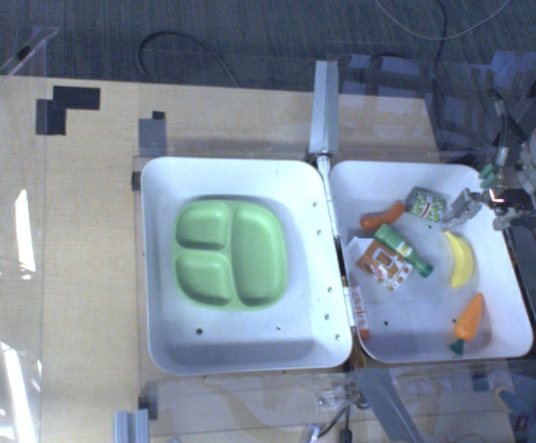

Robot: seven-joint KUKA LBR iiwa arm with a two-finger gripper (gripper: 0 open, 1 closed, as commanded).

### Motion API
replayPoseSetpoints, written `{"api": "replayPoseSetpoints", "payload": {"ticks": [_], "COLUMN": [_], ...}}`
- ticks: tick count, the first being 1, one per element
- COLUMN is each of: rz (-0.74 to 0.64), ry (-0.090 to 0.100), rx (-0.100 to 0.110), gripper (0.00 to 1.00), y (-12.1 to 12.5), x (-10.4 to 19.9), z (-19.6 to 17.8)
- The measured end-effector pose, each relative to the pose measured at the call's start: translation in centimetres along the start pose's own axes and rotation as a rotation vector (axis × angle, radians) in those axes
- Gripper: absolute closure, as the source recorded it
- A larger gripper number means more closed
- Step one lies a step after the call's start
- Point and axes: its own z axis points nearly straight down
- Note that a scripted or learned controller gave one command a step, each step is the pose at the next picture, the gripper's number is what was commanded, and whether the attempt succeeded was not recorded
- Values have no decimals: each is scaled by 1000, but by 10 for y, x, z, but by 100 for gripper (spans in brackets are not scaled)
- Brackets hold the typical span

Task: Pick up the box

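The box (384, 264), orange and white, lies flat in the right bin (517, 340) near that bin's left wall, with a green bottle (403, 249) resting against its upper right edge. The pincer (462, 208) hangs over the upper right part of the same bin, close to a small green-labelled can (426, 203) and above a banana (460, 258), well apart from the box; whether it is spread or pressed together cannot be told. An orange carrot (468, 322) lies toward the bin's lower right corner, another orange piece (382, 217) sits left of the can, and a green divided plate (231, 253) rests in the left bin (157, 247).
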Motion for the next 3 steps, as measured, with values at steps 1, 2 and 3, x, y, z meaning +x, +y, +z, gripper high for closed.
{"api": "replayPoseSetpoints", "payload": {"ticks": [1, 2, 3], "rz": [244, 484, 484], "ry": [0, 1, 4], "rx": [1, -1, -4], "gripper": [0, 0, 100], "y": [-37, -52, -50], "x": [72, 75, 76], "z": [93, 153, 142]}}
